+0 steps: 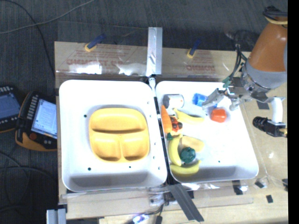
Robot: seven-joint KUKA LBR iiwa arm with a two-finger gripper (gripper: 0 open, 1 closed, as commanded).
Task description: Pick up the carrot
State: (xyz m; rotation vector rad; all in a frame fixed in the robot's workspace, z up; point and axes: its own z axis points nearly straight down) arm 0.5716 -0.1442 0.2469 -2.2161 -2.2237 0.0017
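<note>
A dark grey carpeted floor [37, 190] is seen around a pale wooden desk [271, 171]. Thin black cables [28, 15] are laid across the floor at far left. A yellow-cased handheld screen pendant [39, 122] is placed left of the desk.

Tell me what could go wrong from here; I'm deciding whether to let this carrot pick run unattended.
1. The carrot lies against the right bin's left wall, so a finger may strike the wall instead of sliding beside it.
2. A small red item and a banana crowd its other side; the claw could close on those instead.
3. The claw hovers near the tomato, far from the carrot, so crossing low might knock the blue object.
</note>
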